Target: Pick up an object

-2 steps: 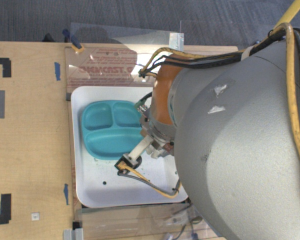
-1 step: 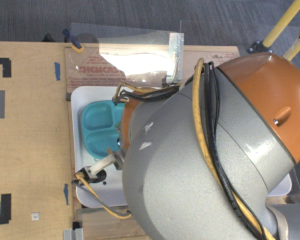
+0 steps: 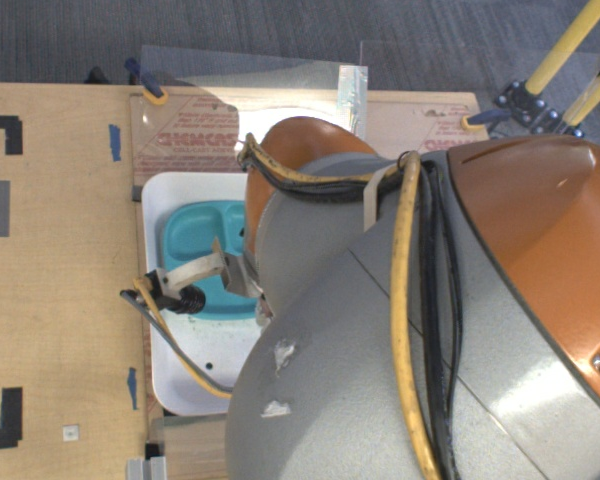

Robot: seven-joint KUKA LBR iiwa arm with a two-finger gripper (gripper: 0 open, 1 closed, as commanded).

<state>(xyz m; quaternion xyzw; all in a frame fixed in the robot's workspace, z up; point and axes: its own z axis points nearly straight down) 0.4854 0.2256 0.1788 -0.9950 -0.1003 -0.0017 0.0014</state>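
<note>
The grey arm (image 3: 380,348), with its orange band (image 3: 310,143), is seen across the right and middle of the camera view, and everything on that side of the gripper is covered by it. A tan bench top (image 3: 60,268) is seen well out to the far side of the gripper from the arm. A shallow white plastic bin (image 3: 180,388) is set under and around the gripper, its bare floor stretching towards the near edge of the view. A teal plastic tray with moulded compartments (image 3: 195,233) is lying in that bin, directly beneath and just beyond the gripper; it is judged to be the thing to be picked up. The gripper (image 3: 242,276) is placed low over the tray's near right corner, at or very near its rim, though contact cannot be confirmed. Whether the gripper is spread or closed cannot be told, since its tip is masked by the wrist. A failed grasp is judged likely if only the thin rim is caught: the wide, light tray could be tipped, slid against the bin wall, or dropped once lifted off-centre.
</note>
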